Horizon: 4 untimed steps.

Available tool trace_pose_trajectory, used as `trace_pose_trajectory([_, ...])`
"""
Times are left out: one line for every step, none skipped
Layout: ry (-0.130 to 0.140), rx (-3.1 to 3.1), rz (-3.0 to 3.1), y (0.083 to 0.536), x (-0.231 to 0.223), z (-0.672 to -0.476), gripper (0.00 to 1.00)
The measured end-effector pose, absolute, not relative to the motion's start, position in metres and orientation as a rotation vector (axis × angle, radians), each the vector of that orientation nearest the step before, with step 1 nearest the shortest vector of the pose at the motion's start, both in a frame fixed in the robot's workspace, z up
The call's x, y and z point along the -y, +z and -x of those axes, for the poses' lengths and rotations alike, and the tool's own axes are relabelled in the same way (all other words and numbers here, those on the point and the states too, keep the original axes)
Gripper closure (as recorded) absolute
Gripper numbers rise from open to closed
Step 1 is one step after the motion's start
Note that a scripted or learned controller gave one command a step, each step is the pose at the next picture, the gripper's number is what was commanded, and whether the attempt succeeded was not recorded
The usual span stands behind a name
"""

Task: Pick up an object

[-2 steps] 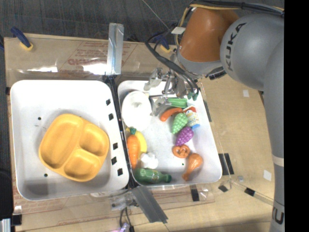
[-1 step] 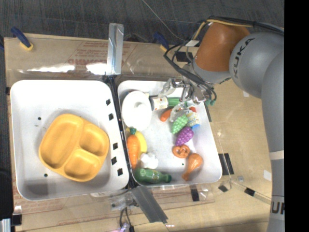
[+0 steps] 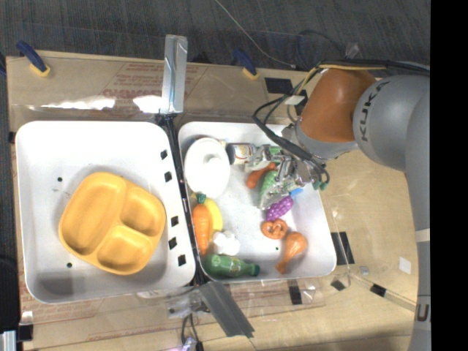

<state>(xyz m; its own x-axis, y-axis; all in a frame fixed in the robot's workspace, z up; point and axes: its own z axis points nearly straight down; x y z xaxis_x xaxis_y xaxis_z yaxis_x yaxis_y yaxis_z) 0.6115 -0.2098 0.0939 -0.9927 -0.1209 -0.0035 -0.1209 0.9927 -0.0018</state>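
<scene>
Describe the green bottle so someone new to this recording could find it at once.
Start at the right bin, the one crowded with toy food. Along its near wall, by the divider, the green bottle lies on its side just below the carrot. It is the only dark green, long item there.

My bench is a tan cardboard-covered surface (image 3: 365,196) bearing two shallow white plastic bins. In the left bin (image 3: 36,159) lies a yellow plastic plate with three compartments (image 3: 111,221), alone, tilted a little against the bin's sides. Blue clamps (image 3: 33,57) grip the far edge of the cardboard, and a thin grey cable (image 3: 219,9) trails over the dark floor beyond.
</scene>
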Motion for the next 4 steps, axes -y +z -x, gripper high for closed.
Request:
trace_pose_trajectory([0.0,-3.131,0.216,0.093,0.209,-0.549,0.0])
trace_pose_trajectory([0.001,-3.141,-0.034,0.093,0.199,-0.525,0.0])
trace_pose_trajectory([0.001,-3.121,-0.363,0.092,0.142,-0.499,0.0])
trace_pose_trajectory([-0.001,-3.136,-0.134,0.092,0.168,-0.497,0.0])
